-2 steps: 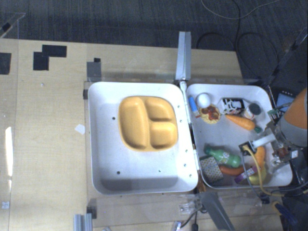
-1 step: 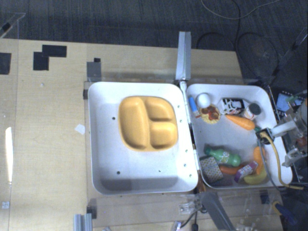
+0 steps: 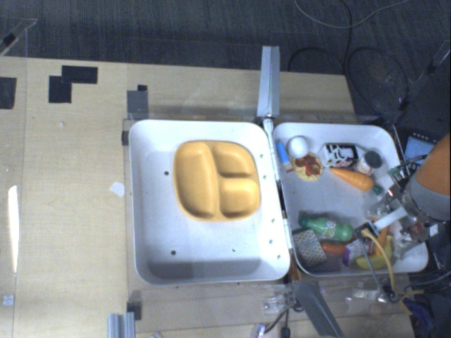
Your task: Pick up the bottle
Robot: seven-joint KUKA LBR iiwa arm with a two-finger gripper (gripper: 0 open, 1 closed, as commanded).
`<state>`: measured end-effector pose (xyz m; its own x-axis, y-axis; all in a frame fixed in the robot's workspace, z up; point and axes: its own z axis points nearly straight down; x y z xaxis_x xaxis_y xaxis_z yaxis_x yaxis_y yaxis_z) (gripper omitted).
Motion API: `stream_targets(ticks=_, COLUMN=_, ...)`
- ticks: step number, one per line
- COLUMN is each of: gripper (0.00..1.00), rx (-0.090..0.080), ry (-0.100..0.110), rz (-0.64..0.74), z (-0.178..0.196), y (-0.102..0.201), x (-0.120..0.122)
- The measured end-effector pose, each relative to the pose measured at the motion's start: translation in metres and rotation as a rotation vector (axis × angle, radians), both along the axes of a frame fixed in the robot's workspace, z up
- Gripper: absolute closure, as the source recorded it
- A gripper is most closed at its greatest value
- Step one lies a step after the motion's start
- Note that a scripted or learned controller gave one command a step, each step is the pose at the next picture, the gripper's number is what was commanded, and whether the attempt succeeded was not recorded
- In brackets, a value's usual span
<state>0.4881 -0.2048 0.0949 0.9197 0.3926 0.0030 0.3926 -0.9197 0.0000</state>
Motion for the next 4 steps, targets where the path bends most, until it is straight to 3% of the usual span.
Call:
stream_targets(ticks=1, gripper=0.00, rx=0.005, ry=-0.004, rz=-0.190, z=-0.007, y=0.004, x=0.003)
stream_targets(ticks=2, gripper=0.00, rx=-0.001, ry=-0.004, rz=-0.193, z=-0.008, y=0.000, x=0.062)
stream_targets(ticks=3, gripper=0.00, rx=0.000, ry=0.003, rz=-0.181, z=-0.009, y=0.002, x=0.174)
stream_targets(ticks=4, gripper=1.00, rx=-0.001, ry=-0.005, rz=-0.169, z=0.004, y=0.005, x=0.177)
